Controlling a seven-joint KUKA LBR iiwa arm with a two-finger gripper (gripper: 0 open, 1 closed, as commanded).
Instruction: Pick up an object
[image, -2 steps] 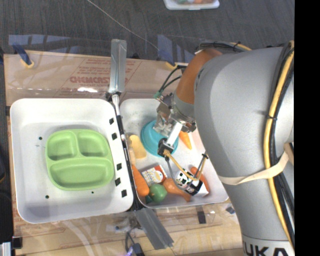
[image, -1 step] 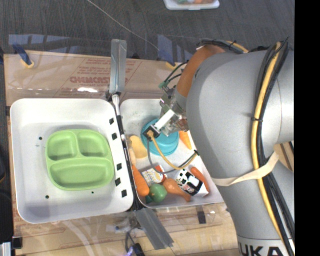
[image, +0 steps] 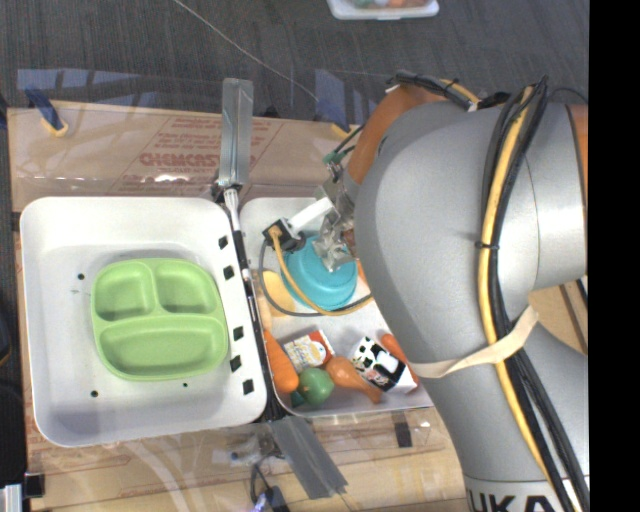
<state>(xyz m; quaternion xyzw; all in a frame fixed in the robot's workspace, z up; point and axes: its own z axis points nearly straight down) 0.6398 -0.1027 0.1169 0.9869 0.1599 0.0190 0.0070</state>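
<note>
My gripper (image: 336, 248) reaches down into the right bin (image: 262, 214), right over a blue bowl (image: 318, 284). The big grey arm covers most of that bin. Beside the bowl lies a yellow piece (image: 277, 294). Nearer the front edge sit an orange carrot (image: 281, 366), a small carton with an orange label (image: 308, 351), a green pepper (image: 316, 385), an orange toy (image: 352, 377) and a black-and-white cow-patterned item (image: 374, 364).
The left bin (image: 50, 300) holds a green divided plate (image: 158, 318). A metal divider (image: 236, 135) runs between the two bins. Cardboard lines the bench behind them. A white tray (image: 383, 8) sits at the top edge.
</note>
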